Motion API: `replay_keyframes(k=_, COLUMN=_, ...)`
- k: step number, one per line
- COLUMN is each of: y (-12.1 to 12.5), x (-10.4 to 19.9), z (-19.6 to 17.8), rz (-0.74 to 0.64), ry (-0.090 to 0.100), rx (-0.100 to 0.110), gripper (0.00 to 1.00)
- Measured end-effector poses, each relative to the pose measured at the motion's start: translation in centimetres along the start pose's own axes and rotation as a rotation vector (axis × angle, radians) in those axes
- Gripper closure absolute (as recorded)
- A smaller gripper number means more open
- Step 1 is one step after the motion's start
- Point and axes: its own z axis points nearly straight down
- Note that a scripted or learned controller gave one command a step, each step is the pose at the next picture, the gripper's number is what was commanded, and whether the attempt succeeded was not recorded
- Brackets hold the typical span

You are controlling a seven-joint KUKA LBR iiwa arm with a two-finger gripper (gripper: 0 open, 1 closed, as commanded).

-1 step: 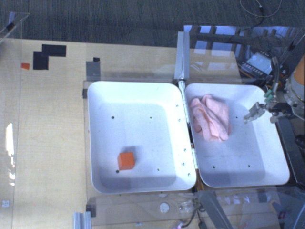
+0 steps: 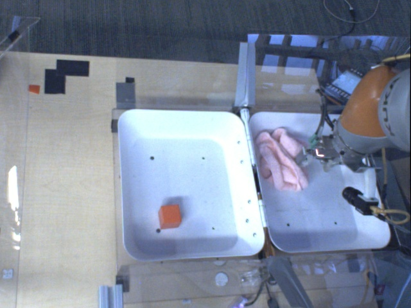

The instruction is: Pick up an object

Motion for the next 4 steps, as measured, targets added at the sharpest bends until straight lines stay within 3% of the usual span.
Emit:
replay_keyframes(k=1, y=-0.4, x=6.0, z=0.3, rz=-0.065, ry=-0.002, rx=-0.008, gripper=0.0)
replay_keyframes(k=2, y=-0.4, x=6.0, z=0.3, rz=-0.065, ry=-0.002, rx=-0.008, gripper=0.0)
replay_keyframes(k=3, y=3.4, x=0.4, z=-4.1, rz=-0.034, ry=0.0, rx=0.005, gripper=0.0)
replay_keyframes(k=4, y=2.7, x=4.9, z=0.3, rz=-0.156, ry=-0.003, rx=-0.006, gripper=0.0)
